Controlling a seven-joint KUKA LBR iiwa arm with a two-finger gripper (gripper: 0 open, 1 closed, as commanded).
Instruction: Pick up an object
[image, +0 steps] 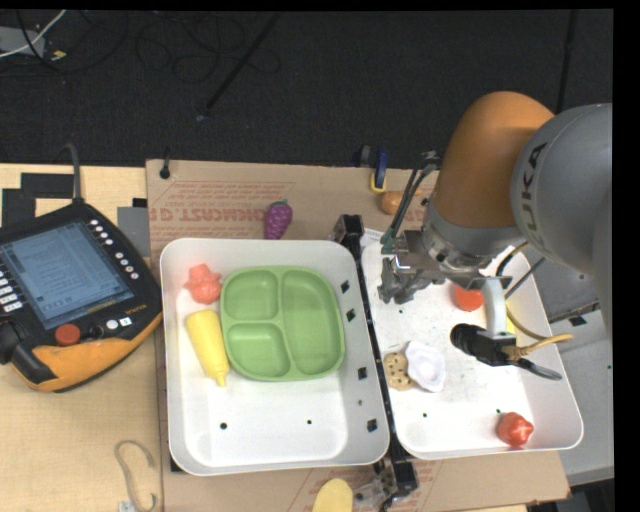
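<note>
Over the far left part of the right shallow white plastic bin (460, 420), the grey arm's dark metal hand (400, 283) hangs above the bin floor. Whether it is open or closed cannot be told, and nothing shows in its grasp. Loose things lie in that bin: a small orange rounded piece (468, 297) just right of the hand, a round speckled biscuit (398, 369) touching a crumpled white lump (428, 366) nearer the viewer, and a red berry-like toy (515, 428) near the near right corner. The left white bin (270, 420) holds a green divided plate (282, 322), a yellow tapered toy (208, 345) and a pink toy (203, 284). The pick looks not yet made: every object rests in its bin, so grasping and lifting remain.
</note>
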